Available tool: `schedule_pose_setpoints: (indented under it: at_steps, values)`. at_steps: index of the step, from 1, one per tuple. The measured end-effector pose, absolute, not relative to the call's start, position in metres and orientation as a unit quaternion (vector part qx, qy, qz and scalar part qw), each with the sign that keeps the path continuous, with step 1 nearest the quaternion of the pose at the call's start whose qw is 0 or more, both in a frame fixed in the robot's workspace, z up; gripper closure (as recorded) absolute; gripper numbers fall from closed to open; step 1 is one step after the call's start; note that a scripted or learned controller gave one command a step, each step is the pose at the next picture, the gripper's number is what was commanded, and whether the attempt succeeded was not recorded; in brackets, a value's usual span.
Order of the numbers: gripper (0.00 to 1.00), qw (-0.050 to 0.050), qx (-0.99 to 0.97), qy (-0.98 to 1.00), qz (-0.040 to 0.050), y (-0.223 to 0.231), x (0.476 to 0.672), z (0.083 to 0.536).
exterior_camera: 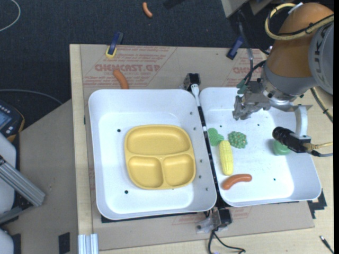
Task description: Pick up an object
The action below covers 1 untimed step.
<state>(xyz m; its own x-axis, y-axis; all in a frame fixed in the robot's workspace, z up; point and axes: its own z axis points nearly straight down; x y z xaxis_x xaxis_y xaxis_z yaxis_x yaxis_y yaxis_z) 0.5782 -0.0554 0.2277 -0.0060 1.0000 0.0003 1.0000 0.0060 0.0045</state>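
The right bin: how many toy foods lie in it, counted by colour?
Green: 3: leafy piece, broccoli-like piece, piece at the right
Yellow: 1: corn cob
Orange: 1: sausage
Total: 5 in the right bin

Dark carpet floor [63, 15] behind the bench. Bench top is a brown cardboard sheet [153, 62] w/ red print (reads partly "CHEMCAST"), held by a blue clamp [113, 45] at its far edge. Aluminium extrusion rail [21, 187] lower left. Light is even, soft shadows.
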Motion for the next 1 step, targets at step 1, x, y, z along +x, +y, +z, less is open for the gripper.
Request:
schedule_pose_setpoints:
  at_steps: [1]
  values:
    - [1.00, 0.001, 0.705, 0.709, 0.0014, -0.0069, 0.5891, 0.2216]
